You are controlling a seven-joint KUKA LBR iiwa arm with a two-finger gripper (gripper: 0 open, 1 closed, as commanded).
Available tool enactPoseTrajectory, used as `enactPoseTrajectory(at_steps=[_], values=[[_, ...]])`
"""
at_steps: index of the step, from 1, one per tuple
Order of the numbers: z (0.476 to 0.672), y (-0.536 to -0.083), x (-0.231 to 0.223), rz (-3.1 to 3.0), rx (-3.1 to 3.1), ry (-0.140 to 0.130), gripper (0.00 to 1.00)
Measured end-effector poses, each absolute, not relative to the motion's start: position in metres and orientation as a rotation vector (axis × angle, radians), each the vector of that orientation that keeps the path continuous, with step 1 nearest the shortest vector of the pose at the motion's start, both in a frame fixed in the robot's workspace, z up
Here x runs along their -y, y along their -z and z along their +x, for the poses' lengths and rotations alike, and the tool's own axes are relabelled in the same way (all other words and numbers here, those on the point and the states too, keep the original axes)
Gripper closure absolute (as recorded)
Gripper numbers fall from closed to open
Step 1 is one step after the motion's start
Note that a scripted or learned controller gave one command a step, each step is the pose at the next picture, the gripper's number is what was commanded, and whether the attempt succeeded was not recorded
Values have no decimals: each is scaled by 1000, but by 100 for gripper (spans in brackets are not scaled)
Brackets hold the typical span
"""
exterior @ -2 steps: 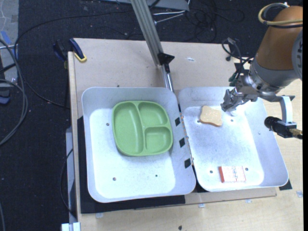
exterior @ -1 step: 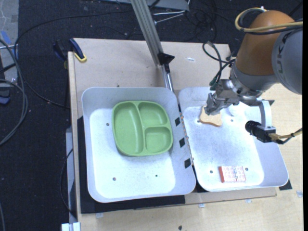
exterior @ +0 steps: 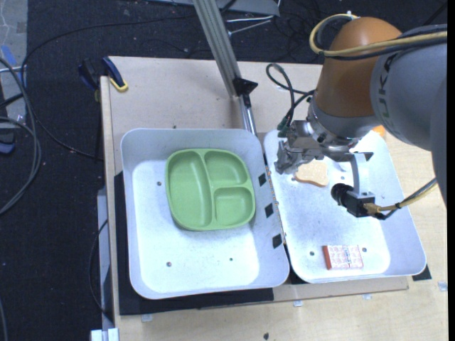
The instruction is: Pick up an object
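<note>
Two candidates in right bin (exterior: 398, 212): tan piece (exterior: 311, 173) under gripper (exterior: 290, 155) (grip state unclear), flat, light, thin-edged; pink block (exterior: 344, 256) stiffer, easier across sides.

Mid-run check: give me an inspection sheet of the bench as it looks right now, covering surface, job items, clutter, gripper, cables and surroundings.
Surface: pale wooden bench bearing two shallow white bins side by side, left bin and right bin.
Job's things: green three-compartment plastic tray lies flat in the left bin; tan flat piece and small pink-and-white patterned block lie in the right bin.
Clutter: blue-and-yellow clamp at the bench's far left corner.
Grippers: two-finger gripper sits low over the right bin's far left part, beside the tan piece; grip state unclear.
Cables: yellow cable loops over the arm; black cables on the floor.
Surroundings: dark floor, grey metal strut.
</note>
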State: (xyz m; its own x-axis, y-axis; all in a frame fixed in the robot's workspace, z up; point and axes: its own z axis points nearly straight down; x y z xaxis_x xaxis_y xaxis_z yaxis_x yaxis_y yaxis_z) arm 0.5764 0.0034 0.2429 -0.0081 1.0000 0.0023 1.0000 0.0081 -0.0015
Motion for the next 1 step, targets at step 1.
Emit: enactPoseTrajectory(at_steps=[1], values=[[580, -243, -60, -2212, 2230, 3, 100]])
